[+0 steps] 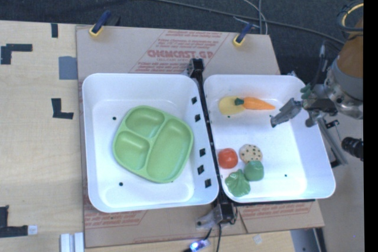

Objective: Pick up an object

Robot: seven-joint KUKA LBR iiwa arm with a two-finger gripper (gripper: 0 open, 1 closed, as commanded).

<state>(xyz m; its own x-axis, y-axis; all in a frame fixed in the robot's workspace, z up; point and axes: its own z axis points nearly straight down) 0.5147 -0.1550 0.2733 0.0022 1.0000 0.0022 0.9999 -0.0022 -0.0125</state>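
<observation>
Six small objects lie in the right bin (307,180), all apart from the gripper. One orange carrot (258,104) with a green top lies near the far wall, its leafy end touching one yellow lemon-like piece (228,106) just to its left. Nearer the front sit four more, close together: one red tomato-like piece (227,157), one tan cookie (251,153) with dark dots just beside it, one green rounded piece (254,171) below the cookie, and one green leafy piece (237,184) at the front, touching the rounded one. The gripper (297,111) hangs over the right side of this bin, to the right of the carrot, with one dark finger slanting down toward the bin floor; nothing is seen between its fingers, and whether they are spread or closed cannot be told. The grey arm with its orange band (352,62) enters from the right edge. The left bin (94,144) holds one light green divided plate (154,143) with three compartments. Both bins rest on one cardboard sheet (177,50), pinned at its far edge by two yellow-and-blue clamps (99,23).
</observation>
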